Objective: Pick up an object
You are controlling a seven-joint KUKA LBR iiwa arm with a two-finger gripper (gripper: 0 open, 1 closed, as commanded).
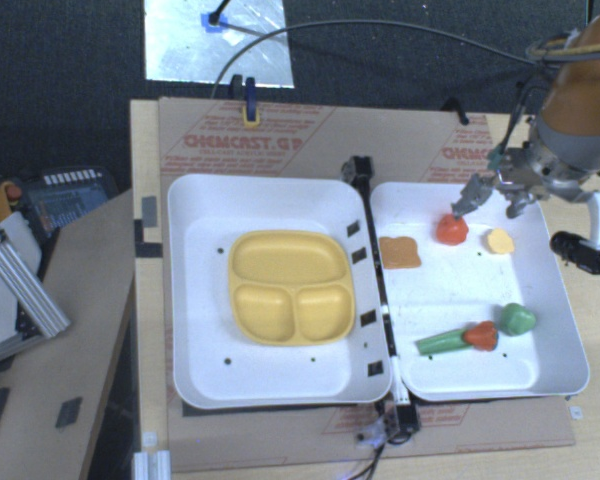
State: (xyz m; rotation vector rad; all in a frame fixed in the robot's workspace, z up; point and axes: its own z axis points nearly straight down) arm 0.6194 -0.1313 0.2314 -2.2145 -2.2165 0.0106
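My gripper (493, 204) hangs over the back of the right bin (555, 363), open, with nothing between its fingers. Its left finger (468, 200) is just above a small red round object (452, 231). To the right of that lies a small yellow piece (498, 241). A brown toast-like slab (400, 253) lies near the bin's left wall. At the front of the bin lie a green pod (438, 343), a red piece (482, 337) touching it, and a green lump (518, 318).
The left bin (195, 268) holds a yellow divided tray (290, 286). A black divider with clips (373, 268) runs between the bins. Cables cross behind the bins, and a metal rail (15, 278) sits at far left.
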